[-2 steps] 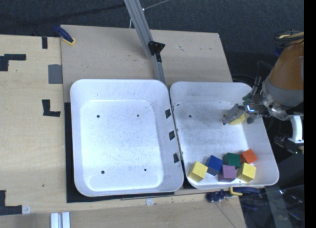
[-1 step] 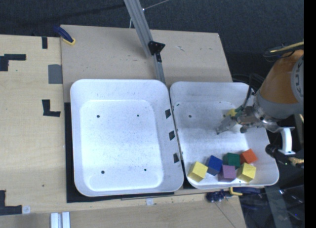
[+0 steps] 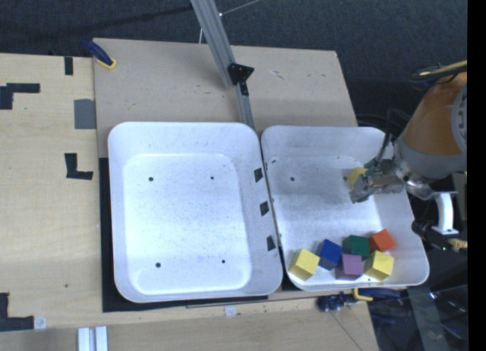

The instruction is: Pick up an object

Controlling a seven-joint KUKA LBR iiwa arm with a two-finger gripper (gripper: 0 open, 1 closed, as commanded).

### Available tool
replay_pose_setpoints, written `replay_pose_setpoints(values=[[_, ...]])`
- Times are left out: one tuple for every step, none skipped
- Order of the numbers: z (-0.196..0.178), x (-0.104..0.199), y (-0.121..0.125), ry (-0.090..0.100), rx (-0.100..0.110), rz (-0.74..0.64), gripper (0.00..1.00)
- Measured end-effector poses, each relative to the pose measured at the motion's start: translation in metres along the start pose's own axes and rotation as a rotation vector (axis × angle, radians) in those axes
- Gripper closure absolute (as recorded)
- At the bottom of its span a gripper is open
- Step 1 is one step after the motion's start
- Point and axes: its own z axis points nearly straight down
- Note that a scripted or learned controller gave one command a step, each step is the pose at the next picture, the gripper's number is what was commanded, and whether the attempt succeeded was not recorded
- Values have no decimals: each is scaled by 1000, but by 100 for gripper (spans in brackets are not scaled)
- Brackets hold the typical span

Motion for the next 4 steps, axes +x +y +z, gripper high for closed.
replay_pose_setpoints(values=[[-49, 2, 11, -2, -6, 0, 100], [-98, 4, 2, -2, -6, 1, 100], [-136, 4, 3, -2, -6, 1, 100], [-138, 61, -6, 1, -2, -4, 100]])
